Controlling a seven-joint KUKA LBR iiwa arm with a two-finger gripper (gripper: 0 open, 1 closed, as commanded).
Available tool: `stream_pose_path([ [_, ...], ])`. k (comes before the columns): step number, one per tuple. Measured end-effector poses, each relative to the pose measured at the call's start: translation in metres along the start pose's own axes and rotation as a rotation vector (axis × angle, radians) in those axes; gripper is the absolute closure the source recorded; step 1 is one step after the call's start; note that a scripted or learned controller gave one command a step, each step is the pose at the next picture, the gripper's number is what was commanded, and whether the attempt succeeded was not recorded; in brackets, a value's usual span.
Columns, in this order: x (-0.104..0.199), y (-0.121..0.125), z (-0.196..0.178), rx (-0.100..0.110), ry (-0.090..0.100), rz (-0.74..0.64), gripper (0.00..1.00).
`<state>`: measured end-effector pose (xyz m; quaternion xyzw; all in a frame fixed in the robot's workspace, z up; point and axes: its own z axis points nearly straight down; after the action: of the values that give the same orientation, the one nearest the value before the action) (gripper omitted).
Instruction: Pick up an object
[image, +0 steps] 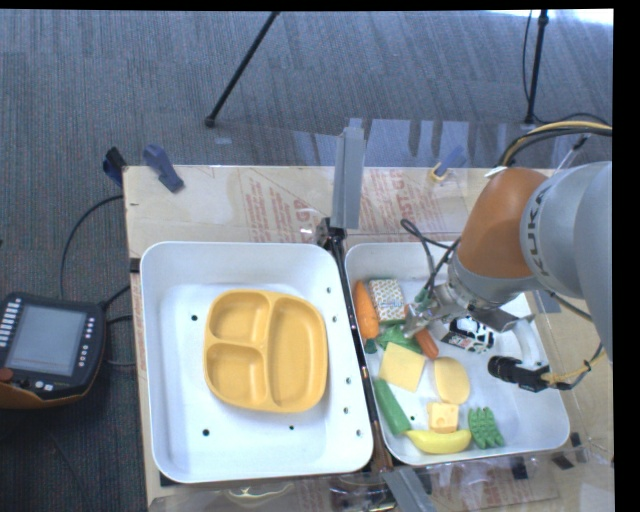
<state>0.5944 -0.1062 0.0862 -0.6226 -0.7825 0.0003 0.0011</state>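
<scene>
Place: you're looking at a robotics lab.
Evidence: tripod legs (243, 66) on grey carpet (60, 120), teach pendant (50, 345), clamped bench (250, 205).

A bulky grey robot arm (580, 225) with a rounded orange band (500, 225) — black lettering on grey, yellow-and-black cables trailing.

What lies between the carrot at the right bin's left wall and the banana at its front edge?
In the camera view, between the carrot and the banana lie a yellow cheese slice and a green cucumber-like piece.
</scene>
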Motion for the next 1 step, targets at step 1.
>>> stream_pose_path([
  [1, 0.0485, 0.0646, -0.1257, -0.010, -0.003, -0.123, 1.00],
])
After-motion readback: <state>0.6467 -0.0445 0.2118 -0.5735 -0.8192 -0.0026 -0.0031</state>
